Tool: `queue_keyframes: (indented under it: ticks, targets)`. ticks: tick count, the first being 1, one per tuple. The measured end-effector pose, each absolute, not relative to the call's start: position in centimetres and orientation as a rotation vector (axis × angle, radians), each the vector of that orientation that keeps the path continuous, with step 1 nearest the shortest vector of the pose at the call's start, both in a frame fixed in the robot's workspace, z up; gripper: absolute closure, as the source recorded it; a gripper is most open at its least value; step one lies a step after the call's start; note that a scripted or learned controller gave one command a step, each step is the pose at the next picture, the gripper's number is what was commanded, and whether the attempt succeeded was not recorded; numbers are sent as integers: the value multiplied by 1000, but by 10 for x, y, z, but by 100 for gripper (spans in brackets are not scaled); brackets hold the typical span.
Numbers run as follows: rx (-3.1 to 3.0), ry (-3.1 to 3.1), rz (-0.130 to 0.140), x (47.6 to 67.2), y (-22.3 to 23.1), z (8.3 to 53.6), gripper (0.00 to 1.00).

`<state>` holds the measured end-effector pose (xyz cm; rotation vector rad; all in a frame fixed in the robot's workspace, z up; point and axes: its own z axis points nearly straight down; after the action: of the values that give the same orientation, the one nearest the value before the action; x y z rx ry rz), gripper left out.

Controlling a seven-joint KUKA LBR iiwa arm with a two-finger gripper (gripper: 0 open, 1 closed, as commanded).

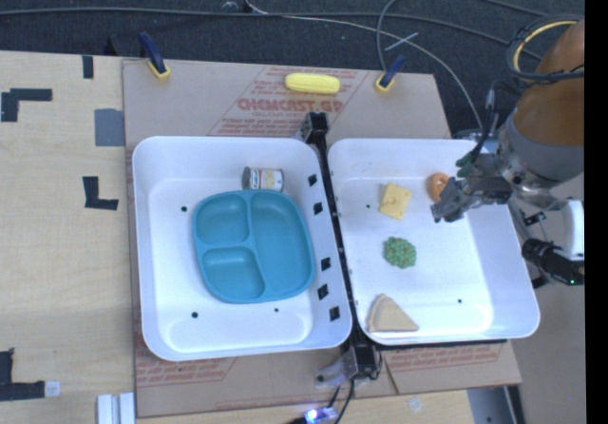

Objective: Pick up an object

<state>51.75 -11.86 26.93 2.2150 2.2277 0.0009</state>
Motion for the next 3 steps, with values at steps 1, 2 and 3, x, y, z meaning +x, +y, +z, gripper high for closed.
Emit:
queue_keyframes:
  ticks: [1, 2, 3]
  targets:
    - [2217, 2228, -2, 538, -73, 251, 100]
    - [2217, 2230, -3, 554, -22, 233, 100]
    - [2217, 2228, -1, 564, 27, 238, 100]
